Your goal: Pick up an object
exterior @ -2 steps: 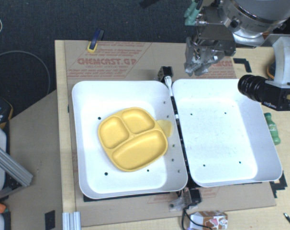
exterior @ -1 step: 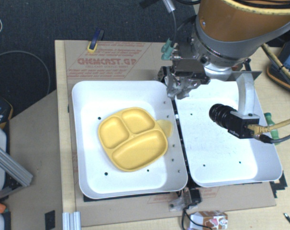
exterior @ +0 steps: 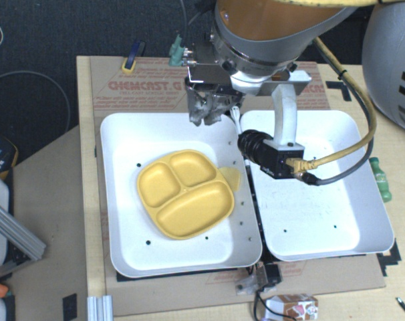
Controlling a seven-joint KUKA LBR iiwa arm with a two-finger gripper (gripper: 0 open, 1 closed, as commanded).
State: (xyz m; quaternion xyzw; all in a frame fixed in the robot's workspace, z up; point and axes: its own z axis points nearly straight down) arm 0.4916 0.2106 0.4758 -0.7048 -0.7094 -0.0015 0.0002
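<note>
Right now I see the gripper (exterior: 212, 112) above the left bin's (exterior: 122, 246) twelve o'clock rim, grip state unreadable, yellow divided tray (exterior: 184, 194) lying mid-bin, at its six o'clock.

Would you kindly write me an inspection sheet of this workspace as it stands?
Surface: two shallow white bins side by side, left bin and right bin, on a brown board.
Job's things: a yellow divided plate lies flat in the left bin.
Clutter: nothing seen in the bins besides the plate.
Grippers: the gripper hangs over the left bin's far edge, apart from the plate.
Cables: a yellow cable loops over the right bin; a thin cable lies on the dark floor.
Surroundings: blue and yellow clip at the board's far edge.
</note>
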